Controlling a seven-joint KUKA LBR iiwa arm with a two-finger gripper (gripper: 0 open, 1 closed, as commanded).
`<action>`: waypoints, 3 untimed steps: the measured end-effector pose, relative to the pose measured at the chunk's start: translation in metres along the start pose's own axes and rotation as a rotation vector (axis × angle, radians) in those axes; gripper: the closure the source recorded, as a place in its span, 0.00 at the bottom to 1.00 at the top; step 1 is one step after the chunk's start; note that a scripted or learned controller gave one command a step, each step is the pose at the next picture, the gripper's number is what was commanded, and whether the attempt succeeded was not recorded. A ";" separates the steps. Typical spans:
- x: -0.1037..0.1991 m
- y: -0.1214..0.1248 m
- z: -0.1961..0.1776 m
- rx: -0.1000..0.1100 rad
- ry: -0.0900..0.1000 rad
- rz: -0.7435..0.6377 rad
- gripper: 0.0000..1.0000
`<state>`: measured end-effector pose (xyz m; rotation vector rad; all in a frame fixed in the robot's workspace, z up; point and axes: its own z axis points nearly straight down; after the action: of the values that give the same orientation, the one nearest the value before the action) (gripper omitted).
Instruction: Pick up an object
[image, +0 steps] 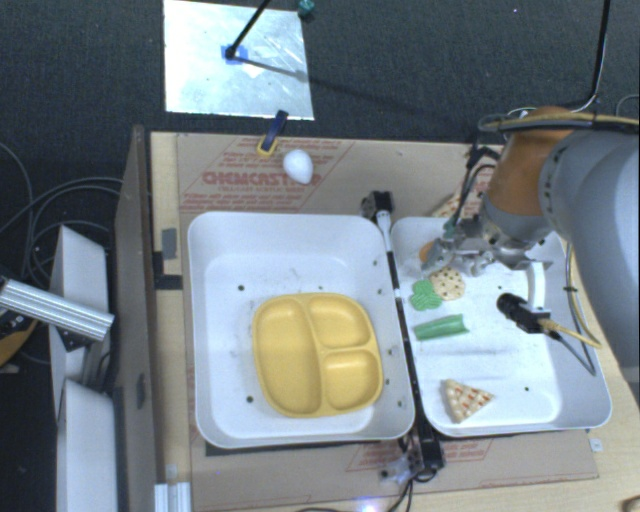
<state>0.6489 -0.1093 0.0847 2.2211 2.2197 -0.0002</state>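
The pincer (462, 252), its state impossible to tell, hangs low over the right bin (575, 405) just above a round cracker (449, 284), nothing visibly lifted yet

Dark carpet floor (70, 80) with a shiny foil sheet (240, 60) beyond the bench.

Robotics lab: white bins (300, 235) on cardboard-covered bench (250, 175), loose cables (40, 215), dark carpet.
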 end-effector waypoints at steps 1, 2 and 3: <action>0.000 0.021 -0.001 -0.004 0.001 -0.005 0.00; 0.009 0.014 0.000 0.000 0.001 -0.005 0.00; 0.025 0.006 0.000 -0.001 0.000 -0.006 0.00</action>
<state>0.6546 -0.0840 0.0845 2.2139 2.2268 0.0010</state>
